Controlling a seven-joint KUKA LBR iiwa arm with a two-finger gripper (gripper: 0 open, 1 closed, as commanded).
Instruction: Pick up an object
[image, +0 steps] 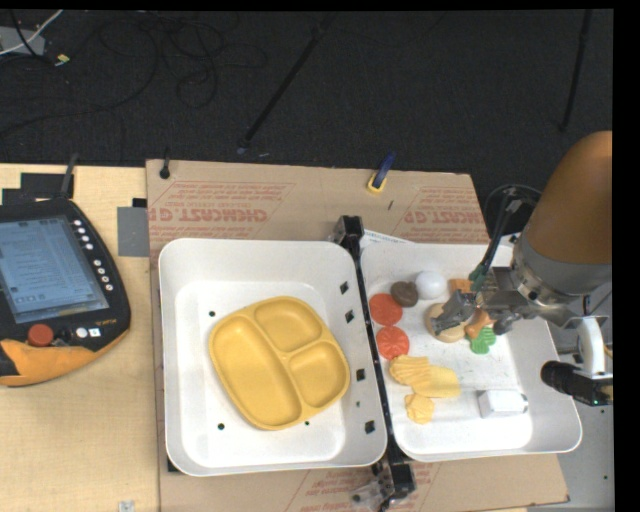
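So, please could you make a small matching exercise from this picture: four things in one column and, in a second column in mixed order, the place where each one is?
Things:
1. yellow divided tray
2. white ball
3. white block
4. control tablet

Places:
A. near corner of the right bin, toward the arm
B. on the bench, left of both bins
C. in the left bin
D. far part of the right bin, beside a brown piece

Pairs: 1-C, 2-D, 3-A, 4-B
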